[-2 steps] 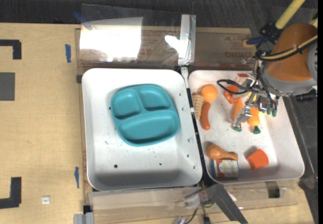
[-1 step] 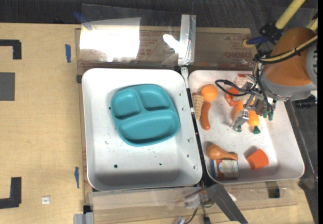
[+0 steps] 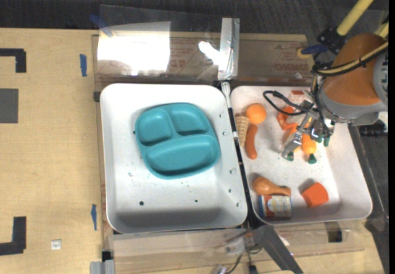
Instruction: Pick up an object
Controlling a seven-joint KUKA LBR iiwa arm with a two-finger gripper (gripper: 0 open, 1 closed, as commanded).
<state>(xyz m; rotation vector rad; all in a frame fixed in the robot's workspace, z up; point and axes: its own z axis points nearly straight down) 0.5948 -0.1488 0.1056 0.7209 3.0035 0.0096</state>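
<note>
Gripper: two-finger metal gripper [image 3: 300, 140] low in right white bin [image 3: 361, 195], right of frame; finger state cannot tell.
Nearest: small orange-and-green toy piece [image 3: 310, 152].
Progress: nothing visibly lifted; pick judged pending.

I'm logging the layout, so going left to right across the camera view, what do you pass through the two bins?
Teal divided plate in the left bin → ice-cream cone toy → orange sausage-like piece → gripper over small orange toys → orange block in the right bin.

Smooth matt teal plastic tray [image 3: 177, 139], glossy white bins [image 3: 117, 106], pale wooden bench [image 3: 49, 161], clear shiny sheet [image 3: 160, 50].
</note>
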